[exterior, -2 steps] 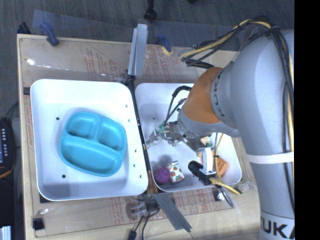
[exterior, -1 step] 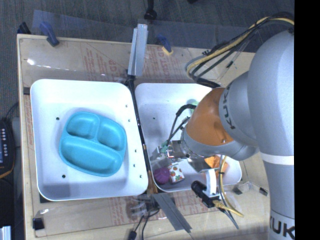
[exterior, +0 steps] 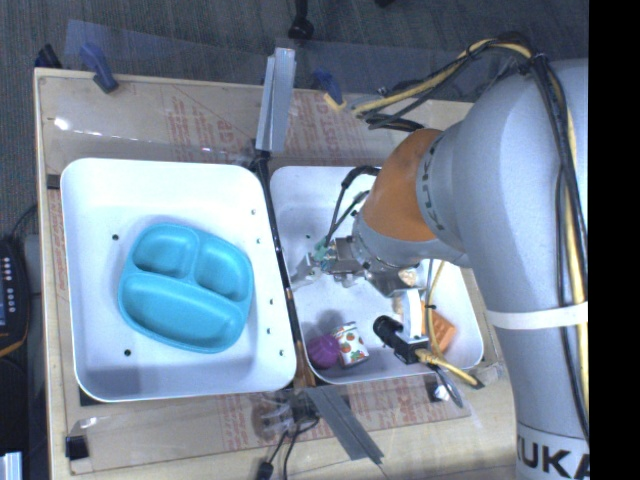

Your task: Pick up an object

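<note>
My gripper [exterior: 323, 259] is low in the right bin [exterior: 300, 193], near its left wall, with the grey arm and orange wrist band covering much of the bin behind it. A purple rounded object [exterior: 322, 349] lies at the bin's front, with a small white block with red and green print [exterior: 350, 344] touching its right side. Both lie clear of the gripper, toward the front. An orange object [exterior: 441, 330] shows by the right wall, partly hidden by the wrist.
The left bin [exterior: 90, 193] holds a light blue divided plate [exterior: 186, 285]. A raised divider [exterior: 277, 268] separates the two bins. A grey bar [exterior: 275, 98] stands at the back between them.
</note>
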`<state>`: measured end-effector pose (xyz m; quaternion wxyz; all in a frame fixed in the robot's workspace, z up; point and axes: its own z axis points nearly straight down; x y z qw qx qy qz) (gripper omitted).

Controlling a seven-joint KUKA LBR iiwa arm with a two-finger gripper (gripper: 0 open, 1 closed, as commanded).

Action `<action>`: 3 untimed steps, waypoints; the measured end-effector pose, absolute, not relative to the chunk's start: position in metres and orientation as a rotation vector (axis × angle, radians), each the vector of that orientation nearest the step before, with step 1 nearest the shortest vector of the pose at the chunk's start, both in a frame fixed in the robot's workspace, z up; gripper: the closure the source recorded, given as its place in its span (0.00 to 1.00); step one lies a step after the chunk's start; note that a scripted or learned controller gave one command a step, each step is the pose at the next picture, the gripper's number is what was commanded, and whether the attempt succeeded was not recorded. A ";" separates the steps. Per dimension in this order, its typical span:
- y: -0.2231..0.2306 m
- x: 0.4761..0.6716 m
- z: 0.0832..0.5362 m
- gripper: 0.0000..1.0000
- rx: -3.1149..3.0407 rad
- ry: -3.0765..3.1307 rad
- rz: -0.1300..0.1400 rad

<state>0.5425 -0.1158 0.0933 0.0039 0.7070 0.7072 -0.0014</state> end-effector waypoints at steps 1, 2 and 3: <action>-0.119 0.482 0.094 0.00 2.218 2.214 -0.007; -0.116 0.482 0.102 1.00 2.218 2.225 -0.006; -0.197 0.477 0.092 1.00 2.216 2.229 0.000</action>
